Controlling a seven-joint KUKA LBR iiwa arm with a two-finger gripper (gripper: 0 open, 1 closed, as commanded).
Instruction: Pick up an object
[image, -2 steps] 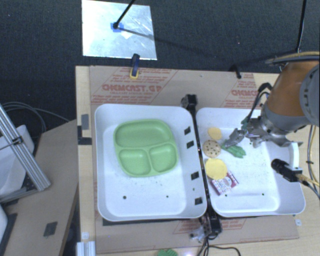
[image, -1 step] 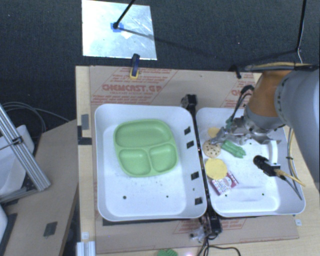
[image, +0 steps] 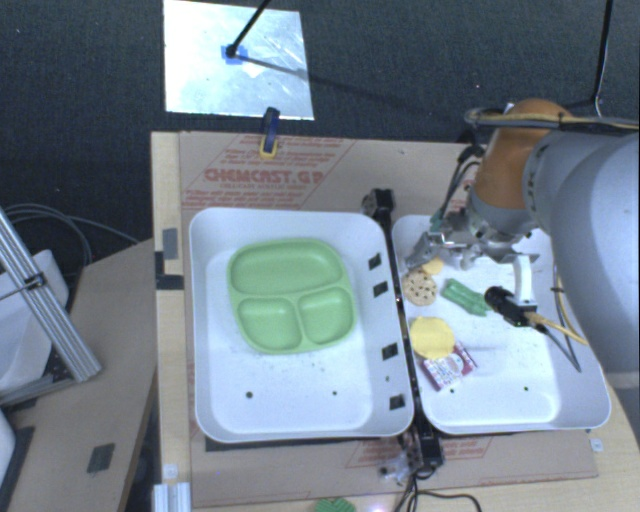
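My gripper (image: 428, 252) is low over the far left corner of the right bin (image: 570, 395), reaching in from the right. A small tan piece (image: 433, 268) lies right under it, and I cannot tell whether they touch. Just in front sits a round brown cookie (image: 419, 289). To its right lies a green stick-shaped object (image: 464, 297). Nearer the front are a yellow round piece (image: 432, 336) and a red and white packet (image: 447, 368).
The left bin (image: 215, 400) holds a green divided plate (image: 292, 295). A black divider with clips (image: 392, 300) runs between the bins. The grey arm (image: 585, 210) covers the right bin's far right part.
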